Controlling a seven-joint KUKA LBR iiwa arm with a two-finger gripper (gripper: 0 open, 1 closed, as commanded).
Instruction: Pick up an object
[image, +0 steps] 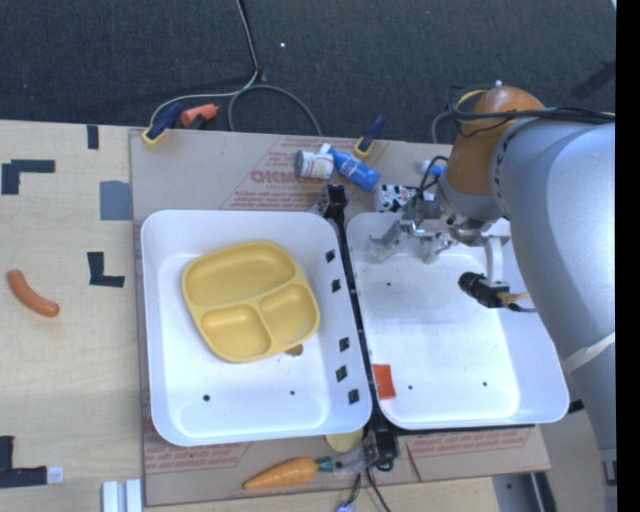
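A yellow divided plate (250, 298) lies in the left white bin (165, 330). In the right white bin (470, 395), a small orange-red piece (383, 380) rests near the front left corner. My gripper (408, 244) hangs low over the far left part of the right bin, under the grey arm with its orange band (490, 125). Its fingers (384, 242) are spread open, with bare bin floor between them. It is well apart from the orange-red piece and from the plate.
A black divider (345, 320) runs between the bins. Behind them lie a blue and white bottle (335, 163) and clamps (180, 117). A toy carrot (283, 472) sits in front of the bins, and an orange sausage (32, 293) lies on the bench at far left.
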